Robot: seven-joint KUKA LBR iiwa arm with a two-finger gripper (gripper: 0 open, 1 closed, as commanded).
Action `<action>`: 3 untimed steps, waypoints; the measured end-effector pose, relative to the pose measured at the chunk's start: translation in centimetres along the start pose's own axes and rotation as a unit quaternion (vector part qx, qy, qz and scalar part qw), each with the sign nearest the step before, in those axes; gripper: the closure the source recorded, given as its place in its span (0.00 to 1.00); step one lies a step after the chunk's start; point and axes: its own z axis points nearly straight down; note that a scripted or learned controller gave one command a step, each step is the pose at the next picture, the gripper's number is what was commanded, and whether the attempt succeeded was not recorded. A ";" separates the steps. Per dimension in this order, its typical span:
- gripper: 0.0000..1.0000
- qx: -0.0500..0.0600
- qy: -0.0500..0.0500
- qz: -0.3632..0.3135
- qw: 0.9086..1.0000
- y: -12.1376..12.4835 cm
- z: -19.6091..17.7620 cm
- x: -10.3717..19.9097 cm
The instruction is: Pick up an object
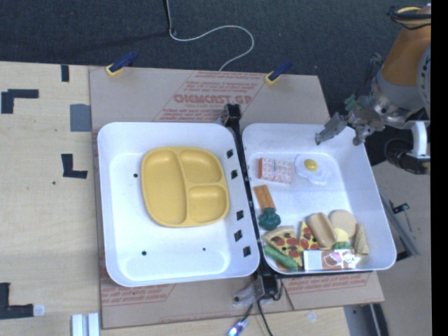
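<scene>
Tool (pixel 341 130) hovers at the right bin's (pixel 374 187) upper right rim, jaws spread, empty. Nearest candidate: fried-egg toy (pixel 311 166), upper centre of that bin. Judged light, stiff, slick plastic; grip across its edges.

**One camera, high over the table**

We look down from a single fixed camera set above the table (pixel 42 187), tilted at a slant rather than straight down. Our view takes in both white bins whole: the left bin (pixel 119 187) and the right bin (pixel 371 187) sit side by side near the middle of the frame. We stand far enough back to see the cardboard sheet (pixel 210 96) under them and dark carpet (pixel 84 12) along the top. The arm (pixel 409 61) enters from our right edge.
</scene>
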 end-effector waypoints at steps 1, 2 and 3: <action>0.00 0.003 0.000 -0.001 1.000 1.5 6.3 -0.1; 0.00 0.001 0.000 -0.001 1.000 1.5 7.4 3.2; 0.00 -0.002 0.002 -0.004 1.000 1.7 4.5 11.3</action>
